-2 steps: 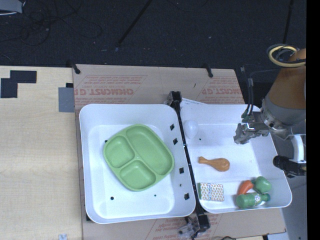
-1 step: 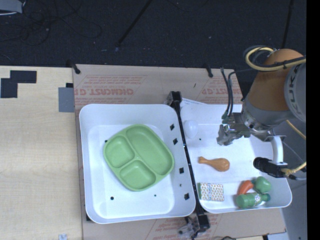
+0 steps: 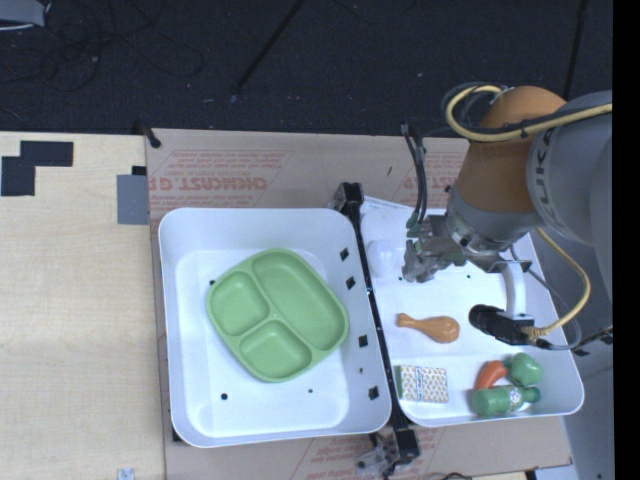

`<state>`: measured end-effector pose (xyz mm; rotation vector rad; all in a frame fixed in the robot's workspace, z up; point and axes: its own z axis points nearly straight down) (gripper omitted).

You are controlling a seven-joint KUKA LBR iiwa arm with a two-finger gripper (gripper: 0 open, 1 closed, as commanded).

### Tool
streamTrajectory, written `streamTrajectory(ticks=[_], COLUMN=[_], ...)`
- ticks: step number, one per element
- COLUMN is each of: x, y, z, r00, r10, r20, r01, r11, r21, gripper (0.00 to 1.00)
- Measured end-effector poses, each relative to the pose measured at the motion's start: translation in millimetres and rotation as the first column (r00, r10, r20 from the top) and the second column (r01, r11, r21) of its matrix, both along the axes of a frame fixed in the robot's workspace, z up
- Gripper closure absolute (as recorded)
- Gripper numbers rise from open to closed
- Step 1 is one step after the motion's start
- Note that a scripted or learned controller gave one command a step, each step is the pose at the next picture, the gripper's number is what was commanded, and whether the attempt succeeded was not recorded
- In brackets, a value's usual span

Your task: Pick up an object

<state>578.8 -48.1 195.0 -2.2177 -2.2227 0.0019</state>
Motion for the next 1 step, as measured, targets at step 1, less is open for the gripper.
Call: streamTrajectory(ticks=[1], x=[10.6], y=[42.5], z=[10.0], r00=[1.0], r10=[0.0], r20=[0.0], r01=[0.0], r11=[1.0], r21=[0.0], gripper=[1.0])
